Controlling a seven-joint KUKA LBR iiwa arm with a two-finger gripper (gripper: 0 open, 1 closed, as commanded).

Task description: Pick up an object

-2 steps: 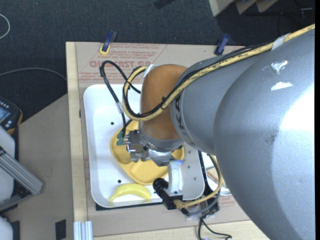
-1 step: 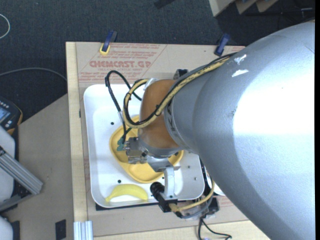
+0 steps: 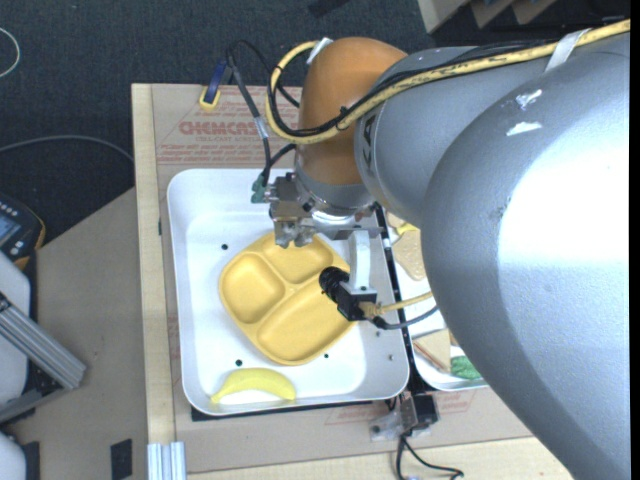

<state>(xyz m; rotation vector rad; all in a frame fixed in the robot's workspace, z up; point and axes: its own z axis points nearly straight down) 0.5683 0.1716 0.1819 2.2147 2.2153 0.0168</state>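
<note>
One claw, grip state impossible to tell, hovers at the yellow tray's far rim; it should pinch that rim squarely.

Tan cardboard-covered bench with red print near twelve o'clock, left white bin resting on it at centre, second white bin touching its three o'clock side, mostly under the arm
</note>
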